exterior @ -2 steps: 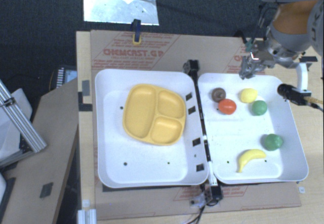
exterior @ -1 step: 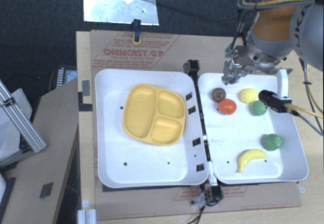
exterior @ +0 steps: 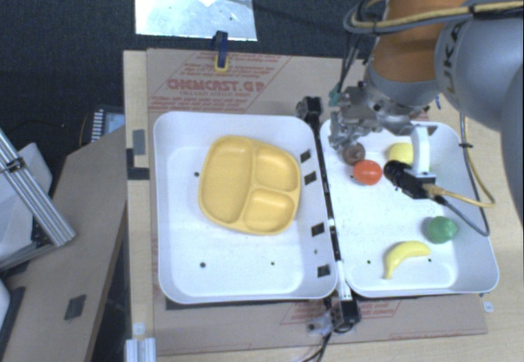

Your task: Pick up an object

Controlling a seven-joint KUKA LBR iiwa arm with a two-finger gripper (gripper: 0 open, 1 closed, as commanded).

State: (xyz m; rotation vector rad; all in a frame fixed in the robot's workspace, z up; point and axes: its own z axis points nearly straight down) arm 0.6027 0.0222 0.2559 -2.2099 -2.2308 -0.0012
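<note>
The right bin [exterior: 458, 270] holds several small objects. A red-orange ball [exterior: 367, 173] lies near its upper middle, with a yellow lemon-like piece [exterior: 399, 152] just right of it. A green ball [exterior: 441, 228] and a yellow banana [exterior: 405, 256] lie toward the front right. My gripper [exterior: 347, 139] hangs over the bin's upper left corner, directly above a small brown round object [exterior: 354, 154] that is partly hidden beneath it. The gripper stands up and left of the red-orange ball.
The left bin [exterior: 180, 270] carries a yellow divided plate [exterior: 250, 184]. A black divider [exterior: 321, 188] with clips runs between the bins. A black cable piece with a white strip [exterior: 417, 176] trails from the arm across the right bin.
</note>
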